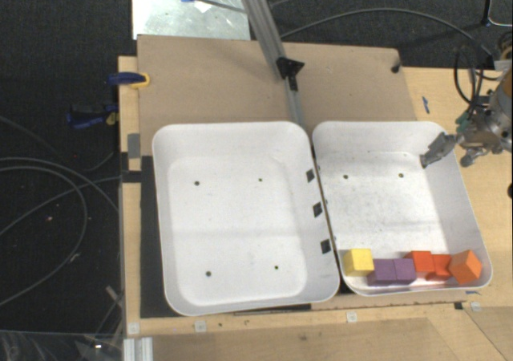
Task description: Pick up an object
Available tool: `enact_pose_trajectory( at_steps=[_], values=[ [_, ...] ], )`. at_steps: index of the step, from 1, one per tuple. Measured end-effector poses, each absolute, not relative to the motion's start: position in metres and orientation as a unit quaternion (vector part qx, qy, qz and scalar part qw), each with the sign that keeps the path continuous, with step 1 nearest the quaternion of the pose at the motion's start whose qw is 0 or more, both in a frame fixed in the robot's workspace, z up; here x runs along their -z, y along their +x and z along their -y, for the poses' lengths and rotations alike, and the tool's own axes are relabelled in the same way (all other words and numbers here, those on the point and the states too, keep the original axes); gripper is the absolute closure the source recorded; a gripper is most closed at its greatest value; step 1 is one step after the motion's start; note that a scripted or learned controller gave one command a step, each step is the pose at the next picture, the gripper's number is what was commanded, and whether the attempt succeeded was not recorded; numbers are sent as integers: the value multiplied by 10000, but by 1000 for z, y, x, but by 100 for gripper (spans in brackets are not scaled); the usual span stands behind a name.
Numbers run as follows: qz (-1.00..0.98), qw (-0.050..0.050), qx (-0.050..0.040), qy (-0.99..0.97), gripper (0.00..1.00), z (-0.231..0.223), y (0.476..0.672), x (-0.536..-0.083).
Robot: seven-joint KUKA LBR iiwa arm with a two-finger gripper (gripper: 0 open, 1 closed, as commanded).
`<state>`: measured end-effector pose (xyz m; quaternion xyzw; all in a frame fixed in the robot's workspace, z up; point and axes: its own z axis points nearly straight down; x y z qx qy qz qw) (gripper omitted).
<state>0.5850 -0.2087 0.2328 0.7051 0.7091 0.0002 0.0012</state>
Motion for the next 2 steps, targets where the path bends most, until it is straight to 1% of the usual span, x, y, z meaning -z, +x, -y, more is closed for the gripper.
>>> enact_pose_trajectory(
  at_steps=[1,2],
  values=[
    [-7097,-27,4,7045,0,159,547,-190],
    [-7099,-15,-2,7043,0,120,537,-150]
  ],
)
